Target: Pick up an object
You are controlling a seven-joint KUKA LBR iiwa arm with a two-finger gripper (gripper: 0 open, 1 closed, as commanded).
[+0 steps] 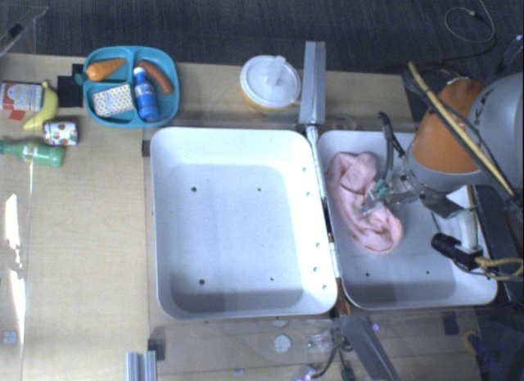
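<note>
A crumpled pink cloth (363, 199) lies in the right bin (409, 285), against its left wall. My gripper (377, 194) reaches in from the right and sits low over the cloth's right side, its tips down at the fabric. The grey arm with its orange band (446, 146) hangs over the bin's right half.
The left bin (237, 224) stands beside the right one. On the bench behind are a teal divided tray (131, 84) with toy food and a yellow lidded cup (270, 82). A banana (42, 107), a small can (60, 133) and a green bottle (33, 153) lie far left.
</note>
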